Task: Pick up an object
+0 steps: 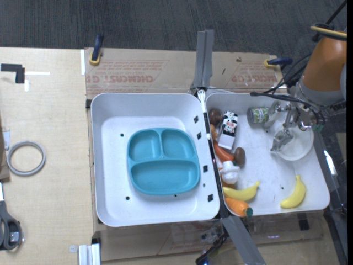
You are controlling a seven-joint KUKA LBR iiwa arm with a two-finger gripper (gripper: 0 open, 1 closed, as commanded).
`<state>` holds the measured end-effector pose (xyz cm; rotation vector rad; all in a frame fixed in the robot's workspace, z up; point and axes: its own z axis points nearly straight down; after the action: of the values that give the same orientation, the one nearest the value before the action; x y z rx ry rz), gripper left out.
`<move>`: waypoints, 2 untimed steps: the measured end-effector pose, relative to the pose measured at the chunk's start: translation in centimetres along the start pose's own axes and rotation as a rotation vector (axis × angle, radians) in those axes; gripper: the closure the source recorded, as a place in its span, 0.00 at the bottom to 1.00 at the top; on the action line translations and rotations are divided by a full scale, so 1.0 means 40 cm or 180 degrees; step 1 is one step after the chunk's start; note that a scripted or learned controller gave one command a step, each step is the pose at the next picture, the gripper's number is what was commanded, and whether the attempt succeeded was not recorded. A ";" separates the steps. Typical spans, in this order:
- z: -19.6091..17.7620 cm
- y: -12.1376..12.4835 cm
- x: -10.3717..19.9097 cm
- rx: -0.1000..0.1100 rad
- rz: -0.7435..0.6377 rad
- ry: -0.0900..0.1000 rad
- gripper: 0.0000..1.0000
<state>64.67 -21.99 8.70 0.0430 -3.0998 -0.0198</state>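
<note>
The right bin (317, 164) holds several small objects. A green can (258, 115) lies at the back. Along the left wall are a black-and-white carton (228, 127), a brown mushroom (240, 156), a white piece (229, 174), a banana (241, 192) and an orange carrot (237, 207). A second banana (294, 194) lies at the front right. My gripper (278, 142) hangs low at the back right of this bin, at the left rim of a pale round dish (298, 148), just right of the can. Nothing shows in its grasp.
The left bin (105, 148) carries a blue divided plate (164, 160). A grey bar (203, 59) rises at the back between the bins. On the bench to the left lie a tape roll (25, 158) and scissors (10, 233). Cables hang by the arm at right.
</note>
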 end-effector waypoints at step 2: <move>0.000 0.016 -0.008 0.0047 -0.0504 -0.0010 0.00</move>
<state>64.98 -21.36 8.71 0.2889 -3.0911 -0.0021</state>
